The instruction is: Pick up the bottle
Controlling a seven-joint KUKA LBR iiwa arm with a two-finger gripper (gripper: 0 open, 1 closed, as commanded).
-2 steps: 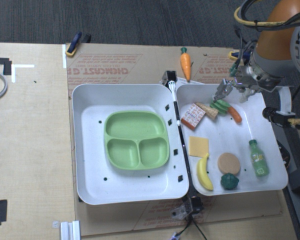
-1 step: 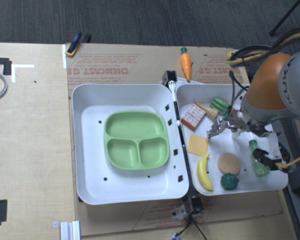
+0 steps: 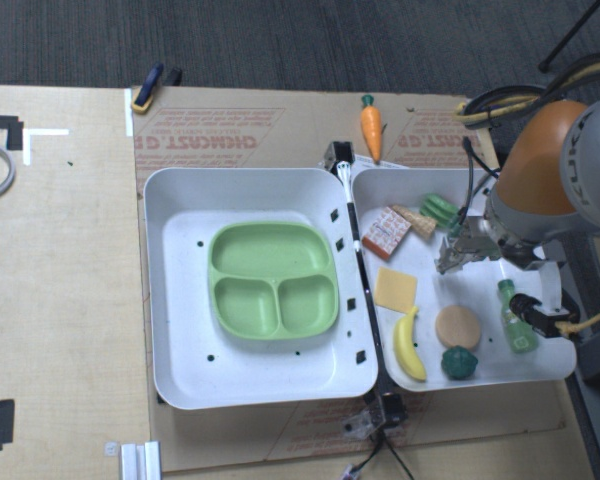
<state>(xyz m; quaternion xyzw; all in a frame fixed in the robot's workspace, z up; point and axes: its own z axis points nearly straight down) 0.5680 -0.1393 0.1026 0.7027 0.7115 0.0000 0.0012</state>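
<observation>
Gripper (image 3: 458,256) hangs over the right bin (image 3: 435,368); we cannot tell its state.

We see the bottle (image 3: 517,318), green and clear, lying near the right wall of that bin, to the right of the gripper and apart from it. Left of the gripper we find a red-and-white box (image 3: 386,233), a yellow slice (image 3: 395,290) and a banana (image 3: 409,345); a tan disc (image 3: 458,326) and a dark green lump (image 3: 459,363) sit nearer. The left bin (image 3: 175,298) holds a green divided tray (image 3: 274,280). A toy carrot (image 3: 370,126) lies on the cardboard beyond the bins.
</observation>
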